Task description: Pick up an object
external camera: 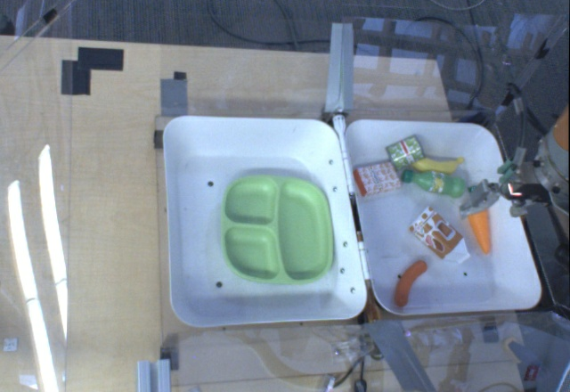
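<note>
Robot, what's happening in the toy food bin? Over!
Tool low over right bin, holding nothing. Carrot just below it. Green bottle close beside.

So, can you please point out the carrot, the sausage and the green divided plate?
carrot (481,231), camera view, middle of its orange body
sausage (410,282), camera view, middle of its curved length
green divided plate (305,230), camera view, floor of its large right compartment

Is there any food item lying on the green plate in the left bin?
No, the green plate shows three bare compartments, and the carrot, the sausage and the packets all lie in the right bin.
</note>
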`<state>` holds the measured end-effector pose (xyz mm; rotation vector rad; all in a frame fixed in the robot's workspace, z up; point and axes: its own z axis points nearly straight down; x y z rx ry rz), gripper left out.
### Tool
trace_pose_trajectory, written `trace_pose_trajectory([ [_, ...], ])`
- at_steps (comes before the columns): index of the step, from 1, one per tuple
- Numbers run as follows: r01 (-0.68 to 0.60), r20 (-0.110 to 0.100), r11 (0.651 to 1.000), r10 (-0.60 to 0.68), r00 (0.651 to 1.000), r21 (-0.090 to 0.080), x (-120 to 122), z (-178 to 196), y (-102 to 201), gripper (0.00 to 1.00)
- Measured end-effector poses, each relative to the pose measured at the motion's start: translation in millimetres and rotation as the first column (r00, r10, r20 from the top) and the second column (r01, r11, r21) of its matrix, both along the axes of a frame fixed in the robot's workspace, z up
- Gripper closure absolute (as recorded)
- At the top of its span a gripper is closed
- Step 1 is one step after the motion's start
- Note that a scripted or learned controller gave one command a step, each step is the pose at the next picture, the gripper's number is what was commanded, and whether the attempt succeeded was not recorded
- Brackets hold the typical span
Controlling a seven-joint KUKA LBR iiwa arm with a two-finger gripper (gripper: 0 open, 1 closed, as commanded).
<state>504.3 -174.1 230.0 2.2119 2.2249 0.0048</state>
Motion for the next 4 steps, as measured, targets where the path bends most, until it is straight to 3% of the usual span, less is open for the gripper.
trace_pose_trajectory([
  [1, 0.000, 0.000, 1.000, 0.000, 1.000, 0.000, 30, -76, -32, 0.00],
  [2, 0.210, 0.004, 0.978, -0.211, 0.978, 0.009, 52, -141, -25, 0.00],
  [3, 0.207, 0.012, 0.978, -0.207, 0.978, 0.008, 55, -128, -25, 1.00],
  [4, 0.149, 0.002, 0.989, -0.149, 0.989, 0.001, 120, -38, 50, 1.00],
])
